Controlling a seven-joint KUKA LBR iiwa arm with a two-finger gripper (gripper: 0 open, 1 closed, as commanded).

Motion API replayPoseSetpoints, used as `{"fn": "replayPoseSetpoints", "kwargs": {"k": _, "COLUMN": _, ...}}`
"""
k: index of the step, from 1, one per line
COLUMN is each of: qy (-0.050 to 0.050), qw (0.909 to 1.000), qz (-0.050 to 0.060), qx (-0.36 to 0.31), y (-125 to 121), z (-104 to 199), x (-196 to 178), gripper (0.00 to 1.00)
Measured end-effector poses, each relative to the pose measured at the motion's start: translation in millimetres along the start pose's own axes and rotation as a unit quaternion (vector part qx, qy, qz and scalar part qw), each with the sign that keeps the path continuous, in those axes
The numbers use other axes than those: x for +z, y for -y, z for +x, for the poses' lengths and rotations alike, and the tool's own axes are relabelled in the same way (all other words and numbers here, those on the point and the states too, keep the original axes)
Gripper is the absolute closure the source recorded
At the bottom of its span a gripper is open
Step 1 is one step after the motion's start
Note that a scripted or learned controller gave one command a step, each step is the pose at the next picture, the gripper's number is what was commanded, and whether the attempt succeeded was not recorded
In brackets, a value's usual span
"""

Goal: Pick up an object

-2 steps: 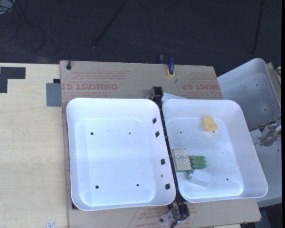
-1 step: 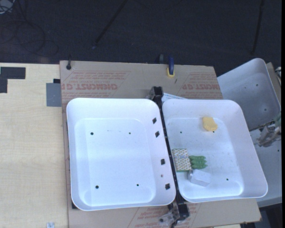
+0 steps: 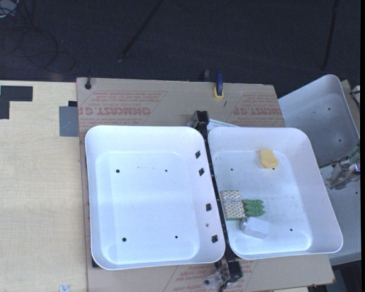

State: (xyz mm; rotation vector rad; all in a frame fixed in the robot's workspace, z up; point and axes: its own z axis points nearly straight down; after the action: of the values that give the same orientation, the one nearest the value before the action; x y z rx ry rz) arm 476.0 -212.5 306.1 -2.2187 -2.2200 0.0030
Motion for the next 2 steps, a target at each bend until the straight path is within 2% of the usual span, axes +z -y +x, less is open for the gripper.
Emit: {"fn": "replayPoseSetpoints", "kwargs": {"k": 2, "qy": 0.000, "qw": 1.0000, "qz": -0.001, "qx": 0.000, "y": 0.4, "z": -1.3, "x": -8.8, "gripper": 1.00}}
